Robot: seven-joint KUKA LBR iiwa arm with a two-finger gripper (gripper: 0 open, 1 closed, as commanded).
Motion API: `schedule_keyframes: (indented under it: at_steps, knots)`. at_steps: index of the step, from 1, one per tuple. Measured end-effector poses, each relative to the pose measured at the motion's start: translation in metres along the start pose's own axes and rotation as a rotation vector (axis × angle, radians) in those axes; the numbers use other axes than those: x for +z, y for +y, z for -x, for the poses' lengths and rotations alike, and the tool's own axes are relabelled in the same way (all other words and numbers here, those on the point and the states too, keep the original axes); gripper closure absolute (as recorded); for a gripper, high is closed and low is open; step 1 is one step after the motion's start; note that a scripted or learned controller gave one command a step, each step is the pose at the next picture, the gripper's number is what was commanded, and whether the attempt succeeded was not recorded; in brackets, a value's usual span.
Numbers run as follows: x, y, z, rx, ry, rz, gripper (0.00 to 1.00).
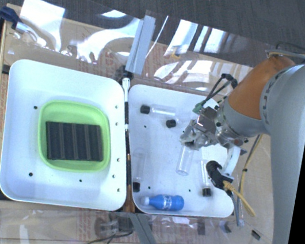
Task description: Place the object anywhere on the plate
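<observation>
1. We see the gripper (pixel 191 140) over the right bin (pixel 154 148), at the upper end of a clear tube (pixel 185 159) that lies on the bin floor.
2. We cannot tell how its jaws stand.
3. The green plate (pixel 101 119), with a dark ribbed insert, sits in the left bin (pixel 17 124), well apart from the tube.
4. A blue bottle (pixel 164 202) lies on its side by the right bin's near wall.
</observation>
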State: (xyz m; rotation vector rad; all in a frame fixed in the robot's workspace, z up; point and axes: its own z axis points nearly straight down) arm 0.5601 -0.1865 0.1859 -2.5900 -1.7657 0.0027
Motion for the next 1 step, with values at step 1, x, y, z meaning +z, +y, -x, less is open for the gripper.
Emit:
schedule_keyframes:
  at_steps: [1]
  knots:
    - [-0.0001, 0.0, 0.0, 0.0, 0.0, 0.0, 0.0]
